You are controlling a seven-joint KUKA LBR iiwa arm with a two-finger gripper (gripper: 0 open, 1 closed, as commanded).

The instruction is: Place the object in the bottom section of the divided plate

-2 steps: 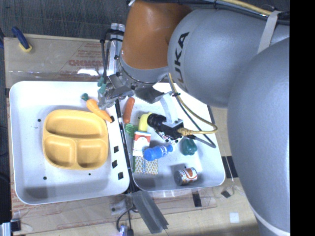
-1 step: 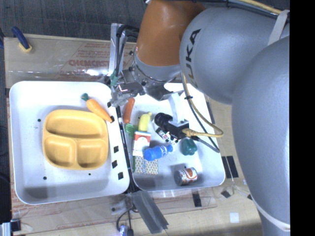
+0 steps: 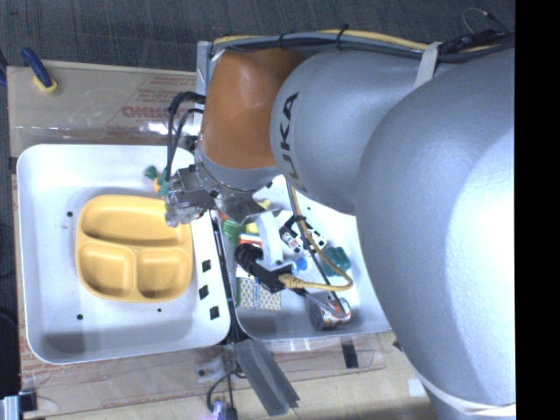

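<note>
The left bin (image 3: 39, 261) holds a yellow divided plate (image 3: 133, 248), and its sections have nothing in them. The right bin (image 3: 367, 318) holds mixed small objects (image 3: 289, 265). The gripper (image 3: 179, 201) hangs at the plate's right edge; whether it is spread or pinching something, I cannot tell.

Grey arm (image 3: 420, 173) reaches in from right, orange band (image 3: 245, 108) above wrist, hand (image 3: 182, 201) low.
</note>
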